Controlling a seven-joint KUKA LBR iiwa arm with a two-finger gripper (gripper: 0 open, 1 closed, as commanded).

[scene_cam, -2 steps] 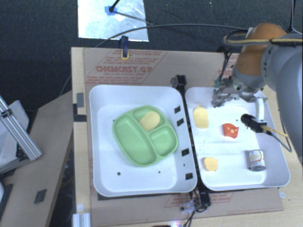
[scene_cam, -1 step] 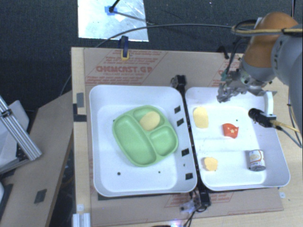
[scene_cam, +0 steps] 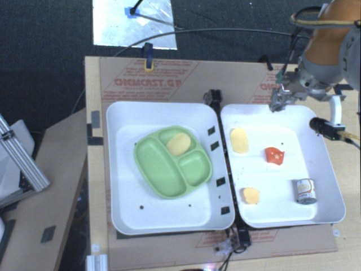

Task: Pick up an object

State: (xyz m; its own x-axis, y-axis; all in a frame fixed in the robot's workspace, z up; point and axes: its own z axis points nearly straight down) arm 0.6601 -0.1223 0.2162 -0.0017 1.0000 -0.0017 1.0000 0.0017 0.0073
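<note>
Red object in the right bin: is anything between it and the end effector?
Nothing visible. The end effector hangs over the right bin's far rim, and only bare bin floor lies between it and the red object. The can sits nearer the camera, off that line.

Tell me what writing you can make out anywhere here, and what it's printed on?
"CHEMCAST GP": red print on the brown board under the bins, beyond the left bin.
The same red print repeats on the board beyond the right bin, partly hidden by the gripper; I cannot read it in full.
The small can in the right bin has a label, too small to read.
</note>
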